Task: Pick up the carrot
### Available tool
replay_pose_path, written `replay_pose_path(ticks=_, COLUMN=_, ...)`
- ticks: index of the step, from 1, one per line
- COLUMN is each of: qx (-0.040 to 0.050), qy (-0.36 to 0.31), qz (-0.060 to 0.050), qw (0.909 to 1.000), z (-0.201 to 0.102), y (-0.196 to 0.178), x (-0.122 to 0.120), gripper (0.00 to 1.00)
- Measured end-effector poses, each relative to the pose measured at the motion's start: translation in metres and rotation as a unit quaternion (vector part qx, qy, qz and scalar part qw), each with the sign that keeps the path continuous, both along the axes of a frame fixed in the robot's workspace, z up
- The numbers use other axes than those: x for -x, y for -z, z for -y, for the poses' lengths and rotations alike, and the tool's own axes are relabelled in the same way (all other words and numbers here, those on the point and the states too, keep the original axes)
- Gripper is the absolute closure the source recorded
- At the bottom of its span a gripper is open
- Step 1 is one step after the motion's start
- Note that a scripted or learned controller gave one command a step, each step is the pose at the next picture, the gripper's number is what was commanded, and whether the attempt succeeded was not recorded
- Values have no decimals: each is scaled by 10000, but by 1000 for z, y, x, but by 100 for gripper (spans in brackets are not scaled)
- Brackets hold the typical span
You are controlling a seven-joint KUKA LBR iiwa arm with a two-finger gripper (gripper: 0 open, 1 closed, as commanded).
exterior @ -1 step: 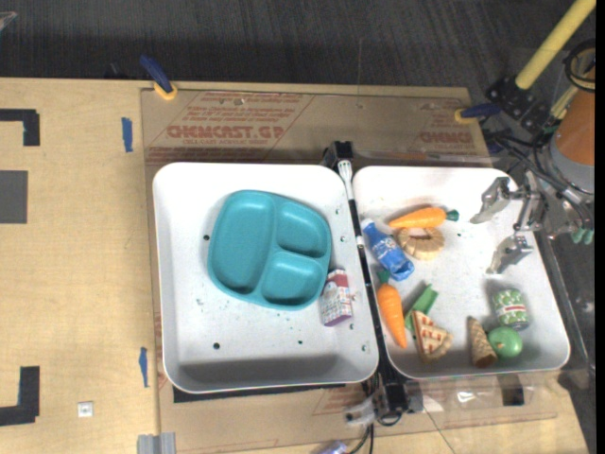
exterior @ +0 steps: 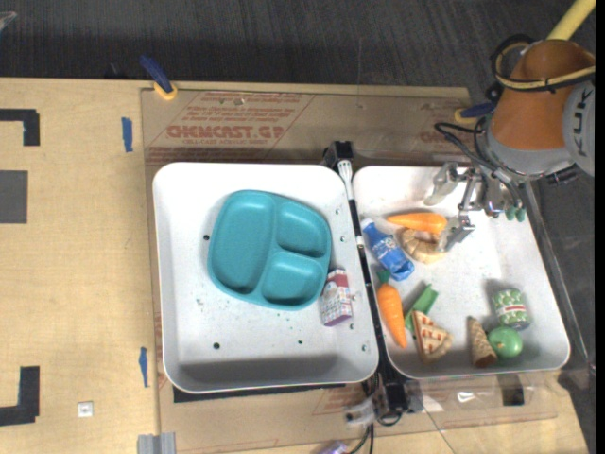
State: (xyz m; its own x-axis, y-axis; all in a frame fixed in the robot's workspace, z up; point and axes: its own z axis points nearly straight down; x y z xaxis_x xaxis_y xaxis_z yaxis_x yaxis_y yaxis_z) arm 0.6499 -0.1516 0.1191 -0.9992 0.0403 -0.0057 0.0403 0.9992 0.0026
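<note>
We see the carrot in the right bin, lying along that bin's left wall toward its near-left corner, thick end up, tip toward the near edge, green stub just beside it. Looks like a toy: smooth orange, tapered, probably hard plastic, so we judge it light, stiff and a bit slippery. Best hold is likely across the thick upper half, fingers closing across its width; the taper may squirt it out if we pinch near the tip. The wall is close on one side, which leaves little room for a finger there. Don't confuse it with the second orange item near the bin's far-left, which sits right by the tool; we can't tell what that one is. The tool hangs over the far part of the right bin, well apart from the carrot, and we cannot tell whether it is open or closed. Nearby clutter: blue wrapper, pizza slice. Left bin carries a teal divided plate.
</note>
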Motion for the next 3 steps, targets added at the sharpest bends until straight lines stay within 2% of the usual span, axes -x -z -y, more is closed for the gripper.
replay_pose_path(ticks=1, qx=17, qy=-296, qz=46, qw=9995, z=-14, y=7, x=23, gripper=0)
replay_pose_path(ticks=2, qx=63, qy=193, qz=261, qw=9995, z=-49, y=12, x=69, gripper=0)
replay_pose_path(ticks=3, qx=-1, qy=1475, qz=308, qw=9886, z=-54, y=12, x=102, gripper=0)
